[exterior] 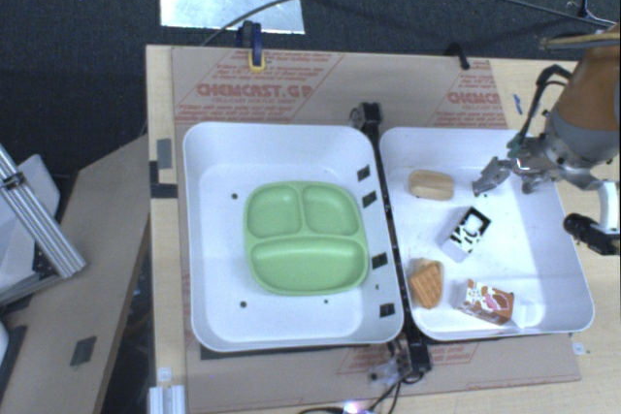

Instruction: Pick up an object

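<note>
Cut off by the right edge: the arm (594, 102), with only its orange band and grey wrist in sight. Too small and too dark to tell whether open or shut: the gripper (492, 177), low over the far part of the right bin (543, 320). Too small to read: the printing on the black-and-white carton (467, 232) and on the red-and-white packet (490, 302); cropped at the left edge, a metal rail (37, 220) on a side table.
</note>
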